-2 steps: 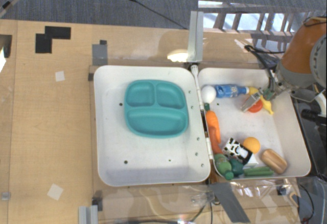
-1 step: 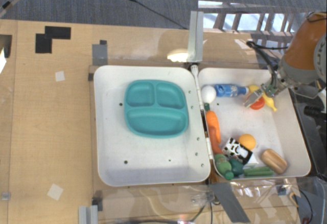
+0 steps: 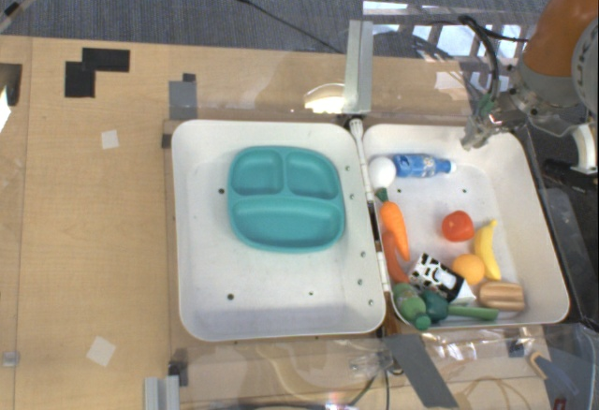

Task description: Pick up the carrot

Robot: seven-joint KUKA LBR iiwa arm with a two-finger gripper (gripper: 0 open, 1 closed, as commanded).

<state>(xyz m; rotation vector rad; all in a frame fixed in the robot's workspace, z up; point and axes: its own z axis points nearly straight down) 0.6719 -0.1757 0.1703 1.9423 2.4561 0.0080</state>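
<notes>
The carrot is orange with a small green top. It lies along the left wall of the right bin, its top pointing toward the far side. My gripper hangs over the far right corner of that bin, well apart from the carrot, up and to its right. Nothing shows in the gripper.
Around the carrot lie a white egg, a blue bottle, a red tomato, a banana, an orange, a bread roll, a black-and-white toy and green vegetables. A teal divided plate sits in the left bin.
</notes>
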